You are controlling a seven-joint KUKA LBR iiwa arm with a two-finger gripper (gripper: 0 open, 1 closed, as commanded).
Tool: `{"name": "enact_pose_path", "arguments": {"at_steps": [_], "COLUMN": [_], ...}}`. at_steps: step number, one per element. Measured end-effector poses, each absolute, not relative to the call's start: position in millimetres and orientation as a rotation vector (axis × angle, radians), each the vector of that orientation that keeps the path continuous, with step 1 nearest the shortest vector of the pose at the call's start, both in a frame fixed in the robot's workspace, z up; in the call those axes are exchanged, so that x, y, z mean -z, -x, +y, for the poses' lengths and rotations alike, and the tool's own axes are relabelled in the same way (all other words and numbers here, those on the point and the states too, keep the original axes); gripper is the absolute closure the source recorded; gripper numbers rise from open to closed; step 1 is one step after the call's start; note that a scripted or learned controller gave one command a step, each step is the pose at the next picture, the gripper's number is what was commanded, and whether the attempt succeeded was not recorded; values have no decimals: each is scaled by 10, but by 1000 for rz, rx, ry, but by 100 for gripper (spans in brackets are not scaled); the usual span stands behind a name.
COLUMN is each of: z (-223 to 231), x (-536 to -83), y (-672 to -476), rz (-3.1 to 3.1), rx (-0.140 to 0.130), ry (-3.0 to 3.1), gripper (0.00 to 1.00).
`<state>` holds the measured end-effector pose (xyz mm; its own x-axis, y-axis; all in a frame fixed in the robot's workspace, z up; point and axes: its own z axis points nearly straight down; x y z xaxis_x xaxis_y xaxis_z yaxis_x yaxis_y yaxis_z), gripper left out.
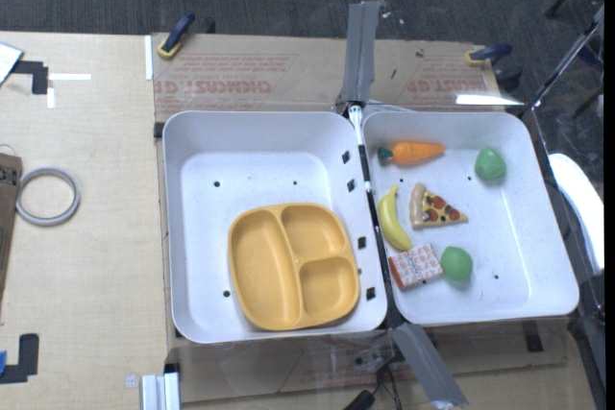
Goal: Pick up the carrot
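— Carrot (415,152): position?
— Far left corner of the right bin (538,288), lying flat, leaf end pointing left. Banana (388,218) and pizza slice (436,207) sit just nearer.
— Pincer state?
— Cannot tell.
— Left bin (192,235)?
— Holds a yellow divided plate (291,263).
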<state>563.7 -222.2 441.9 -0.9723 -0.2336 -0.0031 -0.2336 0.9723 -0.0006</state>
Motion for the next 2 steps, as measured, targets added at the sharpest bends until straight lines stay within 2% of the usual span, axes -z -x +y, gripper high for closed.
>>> {"name": "enact_pose_path", "arguments": {"at_steps": [1,2], "z": [-2212,-2214], "x": [-4408,-4416], "y": [-6461,-6227], "rz": [3031,2882], "rx": [0,-1], "ry": [807,1240], "gripper": [100,100]}}
